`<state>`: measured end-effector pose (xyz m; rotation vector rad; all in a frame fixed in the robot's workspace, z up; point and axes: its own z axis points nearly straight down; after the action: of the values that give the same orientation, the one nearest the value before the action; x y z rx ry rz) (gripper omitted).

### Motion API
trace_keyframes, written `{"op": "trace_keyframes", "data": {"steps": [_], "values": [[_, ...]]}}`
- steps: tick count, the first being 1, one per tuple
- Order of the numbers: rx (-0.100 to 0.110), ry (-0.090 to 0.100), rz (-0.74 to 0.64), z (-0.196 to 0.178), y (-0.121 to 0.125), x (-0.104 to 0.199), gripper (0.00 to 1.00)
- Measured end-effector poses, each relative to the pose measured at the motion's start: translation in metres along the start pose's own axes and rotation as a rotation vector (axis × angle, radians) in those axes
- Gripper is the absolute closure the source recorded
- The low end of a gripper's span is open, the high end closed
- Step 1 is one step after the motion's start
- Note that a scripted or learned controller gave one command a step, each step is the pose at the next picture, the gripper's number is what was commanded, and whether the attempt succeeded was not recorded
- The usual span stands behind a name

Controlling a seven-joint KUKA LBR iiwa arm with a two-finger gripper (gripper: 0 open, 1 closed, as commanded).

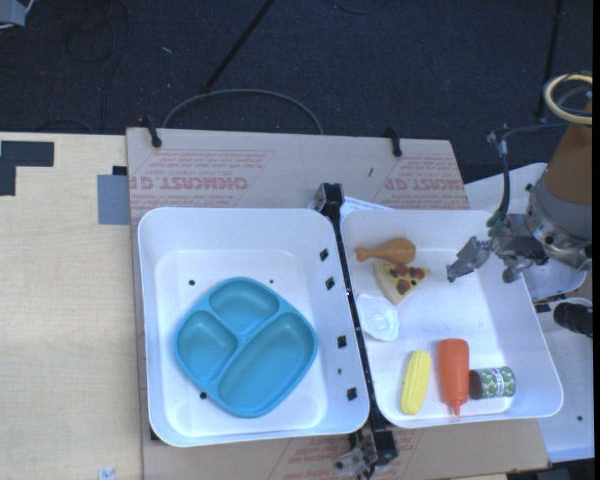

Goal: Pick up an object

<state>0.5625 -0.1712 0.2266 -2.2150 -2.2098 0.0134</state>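
Note:
The right bin (525, 313) holds a brown chicken drumstick (385, 252), a pizza slice (402, 281), a small white piece (378, 320), a yellow corn cob (415, 381), an orange bottle (453, 371) and a green can (492, 382) lying on its side. My gripper (488, 266) hangs over the bin's upper right part, right of the drumstick and pizza and apart from both. Its fingers are spread open and nothing sits between them.
A blue divided plate (245, 346) lies in the left bin (160, 238). A black divider (345, 308) separates the two bins. The grey arm with its orange band (570, 168) comes in from the right edge. Bare bin floor lies below the gripper.

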Motion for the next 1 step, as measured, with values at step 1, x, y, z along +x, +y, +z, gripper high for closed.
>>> {"op": "trace_keyframes", "data": {"steps": [1], "values": [[-0.012, -0.002, -0.002, -0.0075, 0.0023, 0.0000, 0.00]]}}
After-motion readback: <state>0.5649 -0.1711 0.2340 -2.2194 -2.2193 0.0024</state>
